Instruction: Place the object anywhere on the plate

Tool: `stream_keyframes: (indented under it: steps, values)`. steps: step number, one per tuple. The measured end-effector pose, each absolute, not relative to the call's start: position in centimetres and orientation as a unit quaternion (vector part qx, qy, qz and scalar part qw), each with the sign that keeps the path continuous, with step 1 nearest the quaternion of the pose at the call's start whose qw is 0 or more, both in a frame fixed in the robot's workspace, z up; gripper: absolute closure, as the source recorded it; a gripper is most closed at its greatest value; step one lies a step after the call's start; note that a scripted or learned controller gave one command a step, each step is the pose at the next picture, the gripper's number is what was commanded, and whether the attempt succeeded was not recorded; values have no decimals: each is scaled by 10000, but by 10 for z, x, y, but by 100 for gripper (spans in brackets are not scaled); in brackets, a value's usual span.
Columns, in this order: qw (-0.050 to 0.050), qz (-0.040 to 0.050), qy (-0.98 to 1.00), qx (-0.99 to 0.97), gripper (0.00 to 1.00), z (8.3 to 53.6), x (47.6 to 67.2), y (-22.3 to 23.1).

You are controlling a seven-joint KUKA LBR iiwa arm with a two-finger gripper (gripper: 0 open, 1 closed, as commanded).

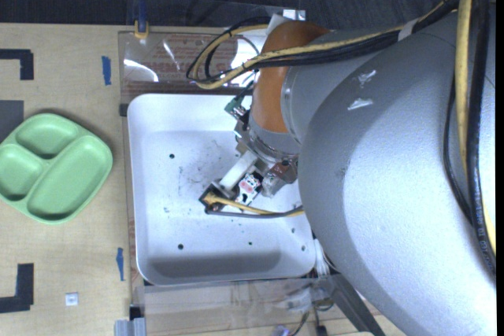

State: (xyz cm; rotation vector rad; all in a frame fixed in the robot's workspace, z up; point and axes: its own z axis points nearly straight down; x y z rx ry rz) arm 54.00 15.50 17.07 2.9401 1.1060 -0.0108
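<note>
Gripper [264,175] is low inside the white bin [157,232], over the right half of its floor; clamped or released, cannot tell, the wrist blocks it. Anything held is hidden too. Orange band [272,94] sits above the bin's far right corner. The grey arm [394,193] covers everything right of the bin. Dark specks [185,173] dot the bin floor left of the gripper. Green three-compartment plate [53,167] lies on the wooden bench [63,264], left of the bin, apart from it. Blue tape marks [106,71] sit just outside the bin's left wall.
</note>
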Motion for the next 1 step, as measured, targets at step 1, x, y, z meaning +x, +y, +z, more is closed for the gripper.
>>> stream_keyframes:
  steps: [1]
  values:
    - [-1,-35,3520,9360,0,171,540,155]
